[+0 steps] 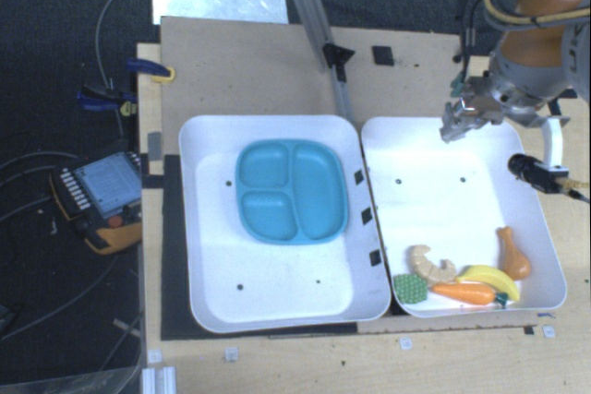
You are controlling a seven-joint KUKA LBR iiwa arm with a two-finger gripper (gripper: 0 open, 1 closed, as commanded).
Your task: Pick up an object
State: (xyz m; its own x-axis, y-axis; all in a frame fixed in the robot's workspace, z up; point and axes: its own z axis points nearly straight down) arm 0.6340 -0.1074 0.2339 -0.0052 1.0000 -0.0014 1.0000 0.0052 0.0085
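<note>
Apparently nothing is picked yet: gripper (459, 120) hangs over the far rim of the right bin (434, 198), carrying nothing visible; how it is set, I cannot tell. Toys sit well apart in the near corner: carrot (462, 293), banana (491, 277), drumstick (513, 256). Left bin (212, 281) holds 1 blue plate (292, 191); reach, descent and grasp remain.

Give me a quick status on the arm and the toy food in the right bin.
Gripper above right bin's far edge, nothing seen between fingers. Toy food piled in near corner: carrot, banana, drumstick. Nothing between gripper and pile.
</note>
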